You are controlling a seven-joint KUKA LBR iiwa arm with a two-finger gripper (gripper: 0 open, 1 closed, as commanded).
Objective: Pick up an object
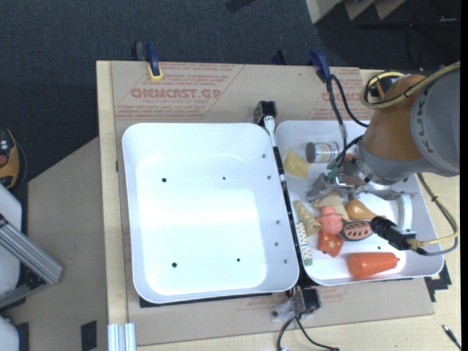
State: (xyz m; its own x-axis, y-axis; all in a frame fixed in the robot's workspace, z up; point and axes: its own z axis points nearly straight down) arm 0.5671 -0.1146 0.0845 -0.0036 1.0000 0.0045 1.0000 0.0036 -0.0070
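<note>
My gripper [323,189] is low inside the right bin [413,260], under the orange band of the arm [391,134]. It hangs just above a pile of small things: a pink lump [330,217], a tan piece [305,215] and an orange-brown oval [357,209]. A pale yellow wedge [296,164] and a grey cylinder [319,152] lie just beyond it toward the back. Nearer the front are a red star-shaped piece [330,244], a dark striped oval [356,231] and an orange carrot shape [374,264]. I see nothing held in the gripper.
The left bin [197,218] is a wide white tray sharing a wall with the right one. A black cable [338,104] runs over the right bin's back edge. Blue clamps [153,58] hold the board at the far edge.
</note>
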